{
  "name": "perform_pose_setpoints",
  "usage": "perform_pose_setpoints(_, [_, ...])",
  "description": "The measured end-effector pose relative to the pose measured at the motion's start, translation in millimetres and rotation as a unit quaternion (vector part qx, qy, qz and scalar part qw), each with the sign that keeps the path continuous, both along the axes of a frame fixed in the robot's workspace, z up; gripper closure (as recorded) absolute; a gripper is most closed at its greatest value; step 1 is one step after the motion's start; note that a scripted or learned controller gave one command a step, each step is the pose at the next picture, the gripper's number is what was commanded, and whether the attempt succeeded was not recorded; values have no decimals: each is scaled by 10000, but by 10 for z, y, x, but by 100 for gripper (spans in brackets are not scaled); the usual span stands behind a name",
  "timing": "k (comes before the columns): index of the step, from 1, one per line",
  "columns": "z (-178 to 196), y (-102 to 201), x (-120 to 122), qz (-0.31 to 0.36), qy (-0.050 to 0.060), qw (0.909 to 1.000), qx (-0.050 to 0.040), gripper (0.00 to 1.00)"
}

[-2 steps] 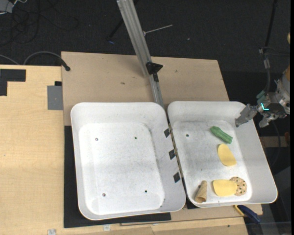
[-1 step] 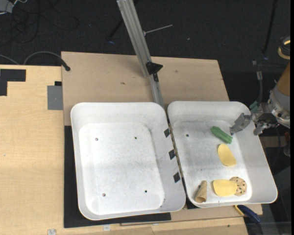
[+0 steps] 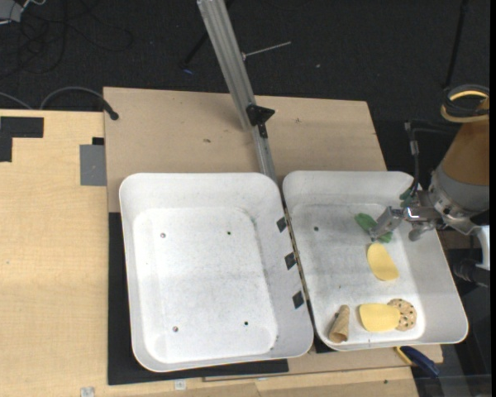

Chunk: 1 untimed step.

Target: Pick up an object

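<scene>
Down front in the right bin (image 3: pixel 446 325): cone (image 3: pixel 340 324), yellow slab (image 3: pixel 377 318), cookie (image 3: pixel 403 313). Higher up, a yellow oval (image 3: pixel 383 263). Gripper (image 3: pixel 390 226) hovers by the green piece (image 3: pixel 367 222), grip state impossible to read.

Hand (image 3: pixel 386 227) over green piece (image 3: pixel 367 221), right bin (image 3: pixel 339 190)

Robotics lab: test bench (image 3: pixel 314 131), aluminium camera mast (image 3: pixel 231 64), floor cables (image 3: pixel 33 98).
</scene>
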<state>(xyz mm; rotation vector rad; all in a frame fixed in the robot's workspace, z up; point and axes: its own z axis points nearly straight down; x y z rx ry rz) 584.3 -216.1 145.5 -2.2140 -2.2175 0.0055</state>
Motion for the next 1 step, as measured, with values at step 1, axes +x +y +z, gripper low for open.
perform_pose_setpoints(1, [-542,17,-13,-9,-2,10000,-2,0])
